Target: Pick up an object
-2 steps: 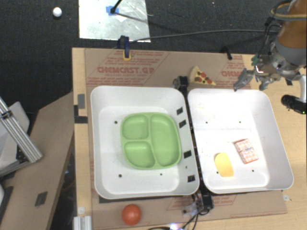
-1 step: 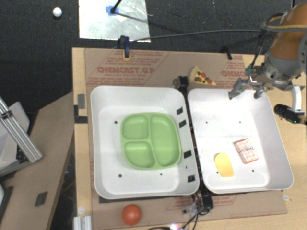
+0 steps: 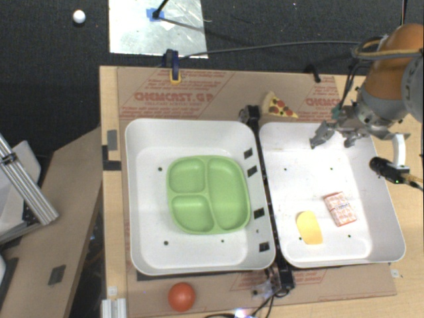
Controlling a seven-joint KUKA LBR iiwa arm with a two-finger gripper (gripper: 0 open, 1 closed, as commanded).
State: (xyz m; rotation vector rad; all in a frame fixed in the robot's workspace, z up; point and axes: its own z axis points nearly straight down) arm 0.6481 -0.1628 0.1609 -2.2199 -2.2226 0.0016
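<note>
Camera view: yellow block [image 3: 309, 227] lies lengthwise near-to-far beside tilted carton [image 3: 340, 209].

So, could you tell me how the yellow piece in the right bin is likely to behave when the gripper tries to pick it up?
The yellow piece looks smooth and rounded, so it may slip between the fingers. It lies low and flat on the right bin, so rolling seems unlikely, but a grasp must reach close to the floor. It looks small and probably light, so a nudge may slide it.
</note>
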